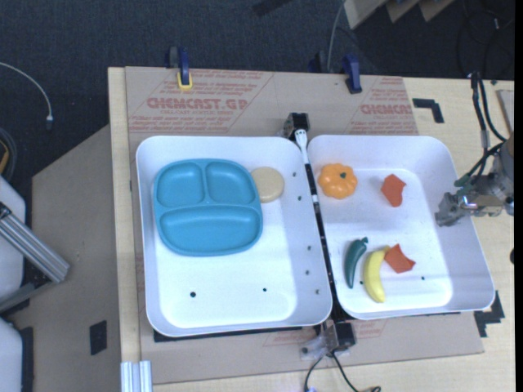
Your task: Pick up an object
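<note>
Status: task not yet accomplished. Nothing is seen lifted; every item is still lying in a bin.

Pincer [454,208]: found at far right of frame, mid-height, over the right rim of the right bin [458,174]. Nothing is seen between its tips. Whether it is spread or closed can't be told; detail too small and blurred.

Candidate items, right bin:
- orange pumpkin [337,180], upper left of bin, well apart from pincer.
- red-orange piece [394,189], upper middle, nearest to pincer, to its left and slightly higher in frame.
- second red-orange piece [399,259], lower middle, below-left of pincer.
- yellow banana [373,275], just beside that piece, lower in frame.
- green pepper [355,261], touching or just beside banana, on its left.

Left bin [229,300]:
- blue divided plate [209,207], upper left of bin.
- tan round item [267,184], touching plate's right edge; both far from pincer, across frame.

Remaining, by judgement: approach, descent, closure on one item, lift. All outstanding. Upper red-orange piece is judged the shortest reach.
</note>
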`<state>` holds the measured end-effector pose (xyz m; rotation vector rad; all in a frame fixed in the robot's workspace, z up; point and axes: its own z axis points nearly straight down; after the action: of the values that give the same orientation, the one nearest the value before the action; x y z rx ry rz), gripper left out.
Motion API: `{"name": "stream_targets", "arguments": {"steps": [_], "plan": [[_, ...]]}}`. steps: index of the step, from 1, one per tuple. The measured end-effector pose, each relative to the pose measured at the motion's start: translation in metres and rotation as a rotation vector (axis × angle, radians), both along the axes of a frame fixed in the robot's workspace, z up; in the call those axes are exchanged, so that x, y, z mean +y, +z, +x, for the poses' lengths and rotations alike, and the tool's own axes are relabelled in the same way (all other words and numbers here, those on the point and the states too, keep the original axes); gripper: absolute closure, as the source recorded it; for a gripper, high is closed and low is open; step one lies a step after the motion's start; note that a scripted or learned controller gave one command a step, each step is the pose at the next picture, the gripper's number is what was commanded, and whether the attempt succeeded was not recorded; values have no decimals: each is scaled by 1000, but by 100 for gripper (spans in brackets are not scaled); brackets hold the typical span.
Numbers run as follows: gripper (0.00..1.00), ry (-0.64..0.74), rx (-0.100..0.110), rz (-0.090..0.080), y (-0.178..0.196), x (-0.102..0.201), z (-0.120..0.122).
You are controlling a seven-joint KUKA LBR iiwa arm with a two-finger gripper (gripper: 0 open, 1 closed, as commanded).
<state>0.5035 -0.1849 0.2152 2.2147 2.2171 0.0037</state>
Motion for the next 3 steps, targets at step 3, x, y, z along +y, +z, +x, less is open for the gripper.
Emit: {"name": "stream_targets", "arguments": {"steps": [3], "plan": [[100, 6, 4, 5, 43, 94, 35]]}}
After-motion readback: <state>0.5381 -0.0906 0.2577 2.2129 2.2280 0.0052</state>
